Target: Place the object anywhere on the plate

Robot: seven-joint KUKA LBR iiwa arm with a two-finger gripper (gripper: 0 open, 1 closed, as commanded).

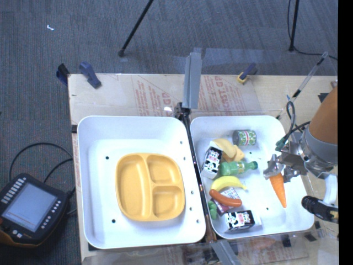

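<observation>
The bench (160,95) is a board of printed cardboard-brown sheeting, clamped at its far corners, standing on dark grey carpet (66,32); a handheld control pendant (30,207) with a lit screen lies on the floor at the near left, its cable looping behind it, and tripod legs (140,18) cross the carpet beyond the bench. Two shallow white bins sit side by side. The left bin (91,148) carries the yellow plate (150,186), a rounded tray split into three compartments, lying flat near the middle. The right bin (265,127) holds a cluster along its left half: nearest, a small cow-print carton (239,220), then a red sausage (225,198) just beside a banana (228,183), a green bottle (238,167) lying on its side, a second cow-print carton (212,161), a pale yellow piece (227,148), and farthest a grey-green can (244,137). The arm (325,131) reaches in from the right, its orange band above a grey wrist, tilted down over the right bin. The gripper (276,171) pinches the wide top of the carrot (279,190), which hangs point-down toward the near edge, orange and tapered, over the right side of the right bin, well apart from the plate.
</observation>
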